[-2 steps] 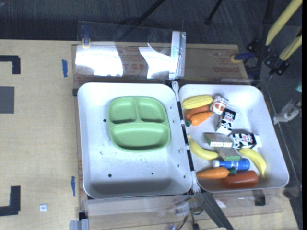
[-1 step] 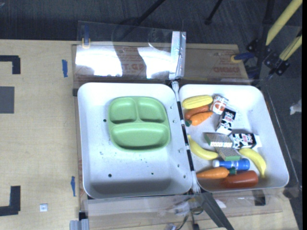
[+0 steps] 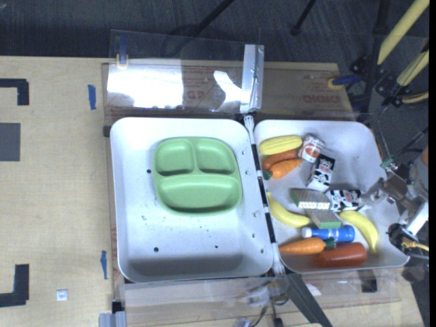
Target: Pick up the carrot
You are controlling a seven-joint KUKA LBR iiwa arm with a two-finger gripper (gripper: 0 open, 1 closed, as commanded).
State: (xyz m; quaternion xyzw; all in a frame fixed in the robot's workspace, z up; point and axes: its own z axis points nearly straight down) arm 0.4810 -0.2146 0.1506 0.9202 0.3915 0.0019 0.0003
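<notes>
Carrot (image 3: 302, 246) untouched at lower right, the pick not begun

Lying at the near edge of the right bin (image 3: 354, 136), the carrot touches a red sausage (image 3: 340, 253) and sits just under a blue bottle (image 3: 332, 234); a second orange piece (image 3: 281, 167) lies farther up beside a corn cob (image 3: 280, 144). At the right edge of the frame the gripper (image 3: 407, 210) hangs over the bin's rim, apart from the carrot, holding nothing I can see; whether it is wide or narrow I cannot tell. Reach, closing and lift all remain
</notes>
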